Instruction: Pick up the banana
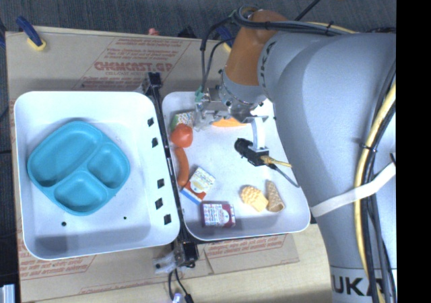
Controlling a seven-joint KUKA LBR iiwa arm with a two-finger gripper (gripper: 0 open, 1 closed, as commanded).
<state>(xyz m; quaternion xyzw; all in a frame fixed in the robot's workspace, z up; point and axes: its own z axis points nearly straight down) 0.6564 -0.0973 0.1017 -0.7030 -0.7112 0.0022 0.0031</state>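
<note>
A single fixed camera looked down at a slant from above the bench (101,59), far enough back to take in both white bins (40,227), with the arm (323,93) entering from the right.

arm (337,126): cut off at right and bottom edges | gripper (222,108): fingers hidden beneath wrist | yellow-orange item (225,121): mostly covered, unidentifiable

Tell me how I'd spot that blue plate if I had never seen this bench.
Look at the left white bin, the one away from the grey arm. Lying flat in it is the blue plate, rounded and split into three compartments. It is the bright blue item; the food items lie in the other bin.
</note>
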